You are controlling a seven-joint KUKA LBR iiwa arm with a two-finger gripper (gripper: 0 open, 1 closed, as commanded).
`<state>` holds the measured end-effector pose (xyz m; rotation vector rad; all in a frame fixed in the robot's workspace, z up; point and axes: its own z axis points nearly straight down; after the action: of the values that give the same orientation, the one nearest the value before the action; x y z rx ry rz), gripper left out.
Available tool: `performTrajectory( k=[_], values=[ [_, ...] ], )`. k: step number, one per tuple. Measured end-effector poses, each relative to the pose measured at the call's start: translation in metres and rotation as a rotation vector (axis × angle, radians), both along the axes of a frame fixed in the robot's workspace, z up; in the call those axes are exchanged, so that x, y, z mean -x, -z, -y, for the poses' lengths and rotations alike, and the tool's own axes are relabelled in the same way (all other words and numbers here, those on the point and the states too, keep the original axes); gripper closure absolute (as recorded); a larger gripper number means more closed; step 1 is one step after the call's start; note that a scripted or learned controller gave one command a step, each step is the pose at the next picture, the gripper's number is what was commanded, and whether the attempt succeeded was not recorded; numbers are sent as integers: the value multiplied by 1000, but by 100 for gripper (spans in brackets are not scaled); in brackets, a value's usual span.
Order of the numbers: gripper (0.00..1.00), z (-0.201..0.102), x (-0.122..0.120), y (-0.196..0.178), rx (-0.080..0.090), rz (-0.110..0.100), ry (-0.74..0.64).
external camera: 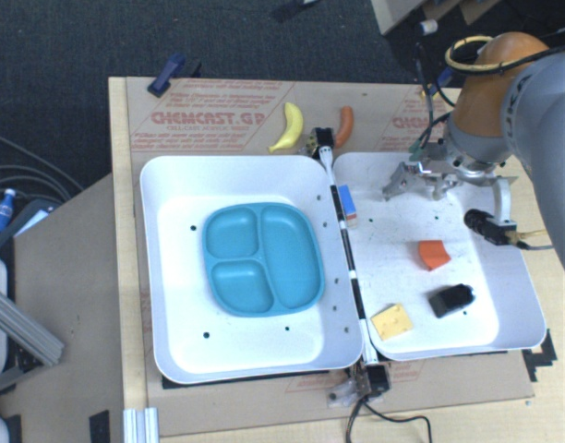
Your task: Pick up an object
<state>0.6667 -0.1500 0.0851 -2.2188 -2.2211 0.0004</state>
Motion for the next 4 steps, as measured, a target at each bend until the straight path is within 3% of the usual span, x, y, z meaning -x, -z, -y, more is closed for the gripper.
performTrajectory(
  k=[1, 2, 3, 4],
  values=[
    [0, 52, 0, 0, 2, 3, 1],
    [100, 52, -1, -11, 4, 6, 0],
    [0, 52, -1, -11, 4, 6, 0],
    [0, 23, 0, 0, 0, 0, 1]
  ],
)
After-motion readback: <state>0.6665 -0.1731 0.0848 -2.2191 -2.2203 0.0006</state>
